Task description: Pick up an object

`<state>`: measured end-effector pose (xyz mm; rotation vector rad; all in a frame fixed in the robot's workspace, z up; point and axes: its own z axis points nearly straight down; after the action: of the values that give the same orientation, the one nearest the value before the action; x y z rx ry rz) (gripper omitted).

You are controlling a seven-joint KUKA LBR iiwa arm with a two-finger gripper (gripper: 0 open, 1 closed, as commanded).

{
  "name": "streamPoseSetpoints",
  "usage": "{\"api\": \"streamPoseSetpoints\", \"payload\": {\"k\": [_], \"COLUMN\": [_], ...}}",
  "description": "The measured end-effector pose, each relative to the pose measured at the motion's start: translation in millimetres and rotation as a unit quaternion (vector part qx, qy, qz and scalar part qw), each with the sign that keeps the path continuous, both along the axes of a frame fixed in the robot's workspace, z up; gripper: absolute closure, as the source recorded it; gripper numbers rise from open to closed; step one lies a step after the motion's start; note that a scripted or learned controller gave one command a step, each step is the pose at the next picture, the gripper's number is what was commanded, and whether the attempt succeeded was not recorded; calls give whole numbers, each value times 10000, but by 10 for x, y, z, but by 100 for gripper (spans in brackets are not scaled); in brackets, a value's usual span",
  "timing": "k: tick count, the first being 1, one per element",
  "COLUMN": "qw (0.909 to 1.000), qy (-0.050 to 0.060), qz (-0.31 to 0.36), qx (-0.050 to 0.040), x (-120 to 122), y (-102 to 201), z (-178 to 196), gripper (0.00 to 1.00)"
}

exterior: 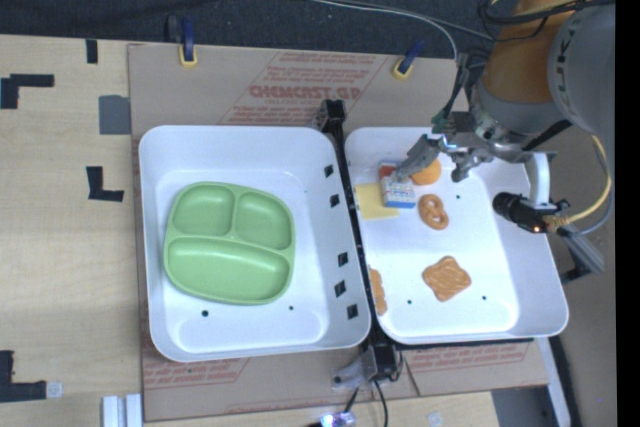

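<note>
Toward the table's (70,215) right side, the gripper (428,158) hangs over the right bin's (500,315) far left corner, above a small blue-and-white block (399,194); whether its fingers are apart cannot be told. Crowding by yellow piece (372,203), orange ball (428,174) and pretzel (433,211) could spoil a grasp.

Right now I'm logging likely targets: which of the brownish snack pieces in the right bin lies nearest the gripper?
The pretzel, just below the gripper. The toast-like piece lies farther toward the bin's near edge, and another brownish piece sits against the bin's left wall.
</note>
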<state>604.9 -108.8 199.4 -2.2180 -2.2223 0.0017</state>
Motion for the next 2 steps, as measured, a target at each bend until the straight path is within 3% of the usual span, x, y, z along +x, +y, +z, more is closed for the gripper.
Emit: {"api": "streamPoseSetpoints", "payload": {"k": [1, 2], "qw": [10000, 10000], "qy": [27, -16], "qz": [-4, 2], "qx": [-3, -8], "x": [0, 4], "y": [16, 28], "z": [-650, -1169], "gripper": [0, 0]}}
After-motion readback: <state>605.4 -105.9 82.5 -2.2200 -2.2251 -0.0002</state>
